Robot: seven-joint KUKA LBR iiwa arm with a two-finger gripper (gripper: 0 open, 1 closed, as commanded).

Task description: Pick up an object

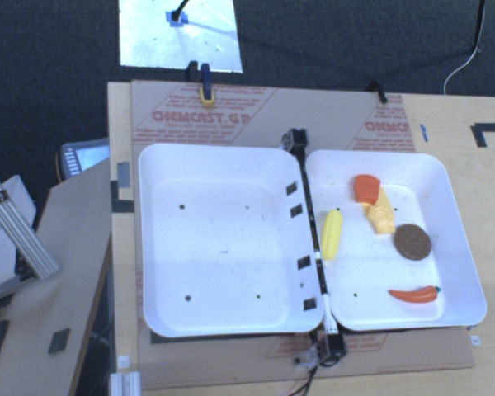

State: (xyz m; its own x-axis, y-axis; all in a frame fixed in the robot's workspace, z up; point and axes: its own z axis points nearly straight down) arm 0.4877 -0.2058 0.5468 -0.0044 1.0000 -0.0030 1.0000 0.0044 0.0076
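Note:
The right bin (458, 213) holds several small objects. A yellow corn cob (332, 233) lies near its left wall. An orange block (365, 188) sits toward the back, touching a pale yellow piece (382, 214) just in front of it. A brown round disc (412, 242) lies to the right of that piece. A red-orange chili pepper (413, 294) rests near the front of the bin.
The left bin (153, 221) stands beside the right one, joined along a black clipped seam (309, 238). Both rest on a cardboard sheet (264, 114) on the wooden bench. A metal plate (180, 23) lies on the dark floor behind.

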